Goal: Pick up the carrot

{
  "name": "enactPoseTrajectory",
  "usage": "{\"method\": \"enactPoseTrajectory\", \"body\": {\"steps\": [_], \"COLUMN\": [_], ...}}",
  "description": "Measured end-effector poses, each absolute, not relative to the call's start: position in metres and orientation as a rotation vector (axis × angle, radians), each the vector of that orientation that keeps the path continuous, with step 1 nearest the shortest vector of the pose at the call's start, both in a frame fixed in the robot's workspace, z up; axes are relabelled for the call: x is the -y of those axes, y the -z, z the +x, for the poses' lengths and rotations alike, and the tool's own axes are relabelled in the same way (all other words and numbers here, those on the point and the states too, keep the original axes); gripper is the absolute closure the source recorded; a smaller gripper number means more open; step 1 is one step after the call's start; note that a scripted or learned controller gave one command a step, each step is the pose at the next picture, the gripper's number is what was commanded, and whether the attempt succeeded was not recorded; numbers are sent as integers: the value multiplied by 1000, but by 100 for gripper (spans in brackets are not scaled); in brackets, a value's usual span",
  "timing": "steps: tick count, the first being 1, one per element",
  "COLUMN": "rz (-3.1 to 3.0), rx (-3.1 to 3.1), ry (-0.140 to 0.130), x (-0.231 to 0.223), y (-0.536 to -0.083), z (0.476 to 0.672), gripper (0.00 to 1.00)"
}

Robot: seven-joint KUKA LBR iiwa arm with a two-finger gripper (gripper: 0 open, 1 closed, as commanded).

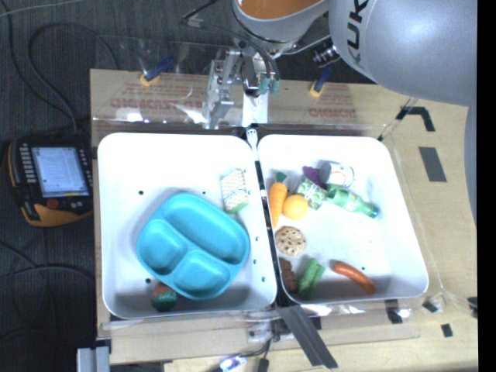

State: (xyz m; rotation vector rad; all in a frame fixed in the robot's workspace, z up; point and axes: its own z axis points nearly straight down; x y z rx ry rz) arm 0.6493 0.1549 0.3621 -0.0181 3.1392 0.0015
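The carrot, orange with a green top, lies along the left wall of the right bin, leaf end pointing to the far side. A round orange fruit touches its right side. My gripper hangs above the far edge of the bench, behind the divider between the two bins and well beyond the carrot. Its fingers stand apart with nothing between them.
In the right bin lie a cookie, a green bottle, a purple item, a small can, a green vegetable and a red-orange pepper. The left bin holds a blue divided plate, a packet and a small dark item.
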Motion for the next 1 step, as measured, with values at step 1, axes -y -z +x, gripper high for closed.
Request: {"method": "enactPoseTrajectory", "body": {"steps": [1], "rz": [-338], "rx": [-3118], "ry": [-4], "x": [-235], "y": [-367], "z": [669], "gripper": [100]}}
